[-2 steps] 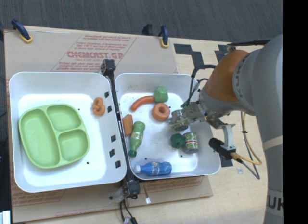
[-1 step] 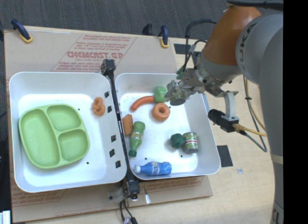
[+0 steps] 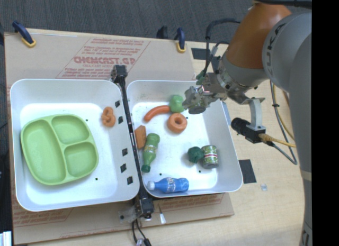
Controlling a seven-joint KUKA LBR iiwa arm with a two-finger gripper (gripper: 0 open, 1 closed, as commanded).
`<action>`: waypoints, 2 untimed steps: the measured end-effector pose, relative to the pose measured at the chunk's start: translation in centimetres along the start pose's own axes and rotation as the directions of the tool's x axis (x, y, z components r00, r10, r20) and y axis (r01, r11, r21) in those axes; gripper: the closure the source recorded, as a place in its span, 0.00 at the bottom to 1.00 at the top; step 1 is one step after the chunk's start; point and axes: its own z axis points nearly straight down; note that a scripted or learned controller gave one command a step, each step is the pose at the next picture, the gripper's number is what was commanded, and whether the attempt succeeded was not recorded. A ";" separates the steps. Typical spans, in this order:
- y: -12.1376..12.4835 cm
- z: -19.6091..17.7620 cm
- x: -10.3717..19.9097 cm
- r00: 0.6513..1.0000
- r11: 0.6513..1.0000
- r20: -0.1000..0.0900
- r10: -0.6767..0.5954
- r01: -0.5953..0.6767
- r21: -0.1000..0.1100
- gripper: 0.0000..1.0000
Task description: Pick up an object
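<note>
My gripper (image 3: 193, 102) hovers over the upper right part of the right bin (image 3: 229, 155), reaching in from the right. Just to its left lies a light green lump (image 3: 176, 102), very close to or touching the gripper. Below that lump sits an orange donut (image 3: 177, 123), and an orange sausage (image 3: 157, 112) lies to the left. Nothing is visibly held.
The right bin also holds an orange block (image 3: 140, 135), a green bottle (image 3: 150, 152), a dark green broccoli (image 3: 194, 155), a small can (image 3: 210, 156) and a blue bottle (image 3: 169, 185). In the left bin (image 3: 21, 197) are a green divided plate (image 3: 59, 147) and an orange pretzel (image 3: 108, 117).
</note>
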 end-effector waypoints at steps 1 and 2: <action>0.1 -1.0 0.0 1.000 1.000 0.000 -0.006 0.006 -0.001 1.00; 0.2 -2.1 0.1 1.000 1.000 0.000 -0.013 0.013 -0.002 1.00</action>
